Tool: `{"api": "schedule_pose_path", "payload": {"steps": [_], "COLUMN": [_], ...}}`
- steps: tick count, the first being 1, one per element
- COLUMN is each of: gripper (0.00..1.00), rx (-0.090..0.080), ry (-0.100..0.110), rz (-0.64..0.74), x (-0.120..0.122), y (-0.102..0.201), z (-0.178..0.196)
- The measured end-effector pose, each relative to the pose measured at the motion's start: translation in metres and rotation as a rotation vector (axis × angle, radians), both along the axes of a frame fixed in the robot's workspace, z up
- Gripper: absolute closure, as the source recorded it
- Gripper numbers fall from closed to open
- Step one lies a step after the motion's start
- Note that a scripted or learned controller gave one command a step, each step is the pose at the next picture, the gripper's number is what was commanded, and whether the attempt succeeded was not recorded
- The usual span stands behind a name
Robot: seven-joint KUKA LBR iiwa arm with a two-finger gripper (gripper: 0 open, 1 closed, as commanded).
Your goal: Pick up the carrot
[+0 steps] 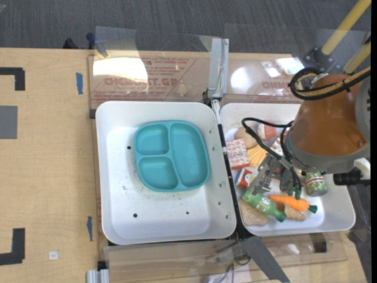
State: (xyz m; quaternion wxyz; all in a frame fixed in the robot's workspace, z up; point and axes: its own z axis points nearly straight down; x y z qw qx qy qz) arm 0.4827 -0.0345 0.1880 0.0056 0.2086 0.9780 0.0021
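The carrot point(290, 203) lies near the front of the right bin point(341, 217), beside a green bottle point(263, 206) and a small can point(316, 184). The gripper point(272, 178) hangs just above that heap; whether its fingers are parted or closed I cannot tell. A teal divided plate point(171, 155) sits in the left bin point(118, 181).

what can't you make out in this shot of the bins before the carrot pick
- Camera view: whether the gripper is open or closed; too small, blurred against the clutter.
- Right bin: items at its far side, hidden under the arm's orange band.
- Can beside the carrot: label too small to read.
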Motion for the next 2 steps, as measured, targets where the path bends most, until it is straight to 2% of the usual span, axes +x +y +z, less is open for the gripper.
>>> {"api": "schedule_pose_path", "payload": {"steps": [1, 2], "gripper": [1.00, 0.00], "rx": [-0.006, -0.006], "ry": [0.004, 0.004], "rz": [0.406, 0.406], "x": [0.0138, 0.0138], "y": [-0.0443, -0.0439], "z": [0.0043, 0.0042]}}
